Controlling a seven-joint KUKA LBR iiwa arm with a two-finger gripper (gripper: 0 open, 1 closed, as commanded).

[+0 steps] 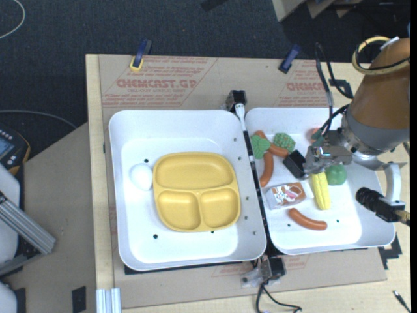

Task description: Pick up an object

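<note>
claw (317,161) hangs low in the right bin (365,237), its grip state impossible to tell. yellow corn (320,190) lies just below it, green toy (336,174) beside. approach step; next, descend squarely onto the corn.

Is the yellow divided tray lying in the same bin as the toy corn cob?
No. The yellow tray lies in the left bin, while the corn cob lies in the right bin.

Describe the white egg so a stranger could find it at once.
Look in the left white bin. A yellow three-compartment plastic tray lies in its middle; the small white egg sits touching that tray's left edge. It is the one small rounded object in that bin.
</note>
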